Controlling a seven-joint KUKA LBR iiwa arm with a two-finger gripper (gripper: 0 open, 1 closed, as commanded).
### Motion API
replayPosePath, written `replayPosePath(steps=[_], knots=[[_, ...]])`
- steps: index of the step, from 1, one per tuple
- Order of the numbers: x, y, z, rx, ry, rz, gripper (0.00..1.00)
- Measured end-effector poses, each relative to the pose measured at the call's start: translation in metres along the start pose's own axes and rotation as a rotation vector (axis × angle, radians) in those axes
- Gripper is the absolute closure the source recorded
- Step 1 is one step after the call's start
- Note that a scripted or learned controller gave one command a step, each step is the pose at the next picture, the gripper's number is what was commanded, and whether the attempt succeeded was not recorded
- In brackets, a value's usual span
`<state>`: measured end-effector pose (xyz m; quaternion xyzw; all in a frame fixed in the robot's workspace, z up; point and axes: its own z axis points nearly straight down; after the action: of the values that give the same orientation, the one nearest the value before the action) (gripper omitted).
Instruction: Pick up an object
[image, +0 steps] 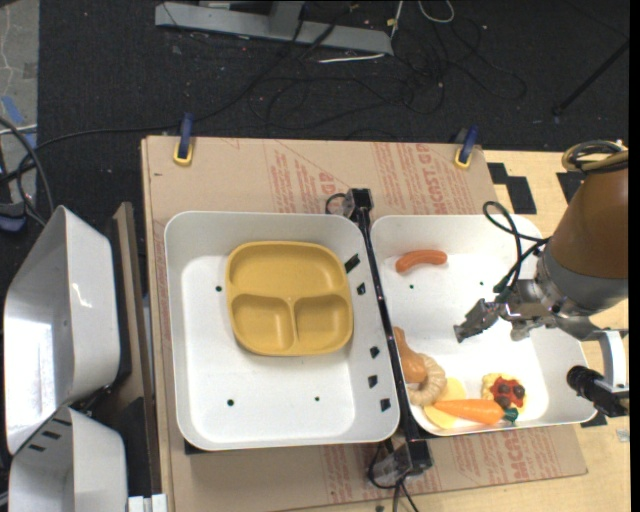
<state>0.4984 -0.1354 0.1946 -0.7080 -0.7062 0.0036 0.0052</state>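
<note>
The left bin (190, 330) was largely taken up by a yellow divided plate (290, 297), with bare floor along its front. In the right bin (470, 228), open floor lay between the sausage (421, 260) and food clustered at the front: pastry (420, 372), carrot (468, 409), small toy (504, 390).

Gripper (478, 325) hovers over right bin (470, 232) w/ sausage (420, 261), carrot (468, 410); yellow divided plate (290, 297) in left bin (190, 300).

Divided plate (290, 298) in left bin (190, 330), right bin (470, 235) — sausage (420, 260) behind, carrot (468, 409) in front
</note>
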Motion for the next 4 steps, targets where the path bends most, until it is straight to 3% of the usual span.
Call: replayPosePath(steps=[1, 3, 4], knots=[[0.0, 0.003, -0.005, -0.012, -0.002, -0.003, 0.0], [0.0, 0.005, 0.105, -0.01, -0.002, 0.0, 0.0], [0.0, 0.005, 0.093, -0.012, -0.002, 0.001, 1.0]])
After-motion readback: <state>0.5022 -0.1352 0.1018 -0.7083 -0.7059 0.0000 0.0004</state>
